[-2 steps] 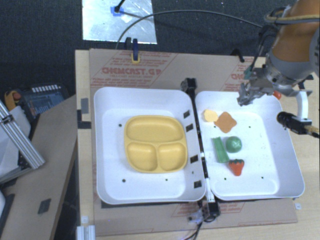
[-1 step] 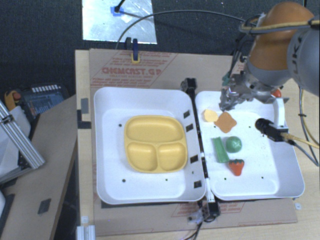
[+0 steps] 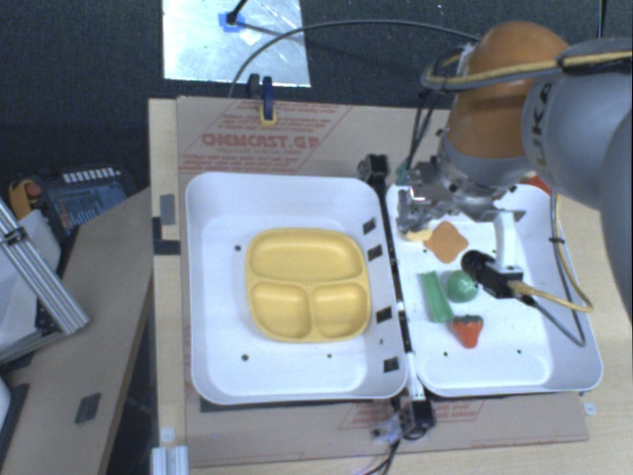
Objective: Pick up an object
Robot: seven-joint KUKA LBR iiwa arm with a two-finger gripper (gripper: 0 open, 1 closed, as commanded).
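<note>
Nearest the front edge of the right bin (image 3: 514,369) lies a toy strawberry (image 3: 469,331), tip toward that edge. Just behind it, a green ball (image 3: 460,286) touches a green bar (image 3: 434,296) whose long axis runs front to back. A tan toast slice (image 3: 448,241) sits toward the back-left corner, just beside my gripper (image 3: 420,209). Whether it is open, I cannot tell. A yellow divided plate (image 3: 305,283) fills the left bin (image 3: 213,364).

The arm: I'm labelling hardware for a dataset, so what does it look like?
The arm is smooth grey, with a rounded orange band above the wrist. Dark cables loop over the band. The gripper is a metallic, blocky unit.
</note>
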